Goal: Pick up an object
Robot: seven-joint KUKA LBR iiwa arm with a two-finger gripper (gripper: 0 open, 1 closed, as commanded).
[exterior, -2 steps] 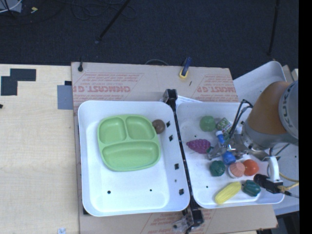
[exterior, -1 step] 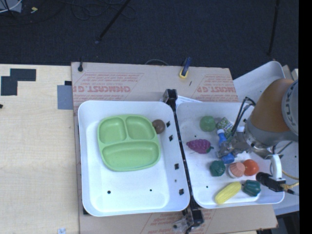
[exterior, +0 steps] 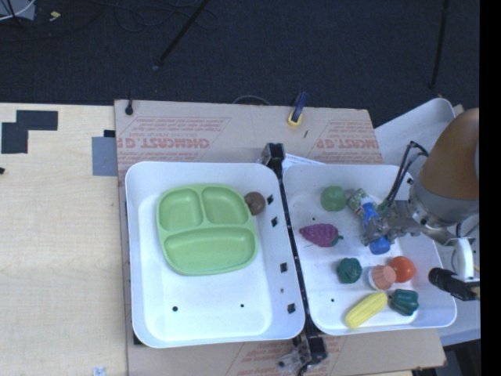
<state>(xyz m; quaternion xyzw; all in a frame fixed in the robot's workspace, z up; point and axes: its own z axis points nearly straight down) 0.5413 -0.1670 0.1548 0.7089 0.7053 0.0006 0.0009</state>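
Note:
The right bin (exterior: 438,316) holds several toys: a green ball (exterior: 333,198), purple grapes (exterior: 319,234), a dark green piece (exterior: 349,270), an orange tomato (exterior: 402,268), a pink cup (exterior: 382,277), yellow corn (exterior: 365,309) and a green pepper (exterior: 404,301). My gripper (exterior: 374,229) is low in this bin, reaching in from the right. It sits right above a small blue object (exterior: 380,246), and a light bottle-like item (exterior: 359,203) lies just behind it. The gripper body hides its tips.
The left bin (exterior: 149,304) carries a green divided plate (exterior: 207,229) and a brown ball (exterior: 254,203) near the divider between the bins. The arm's orange band (exterior: 455,163) hangs over the right bin's far right edge. Cardboard (exterior: 203,135) lies under both bins.

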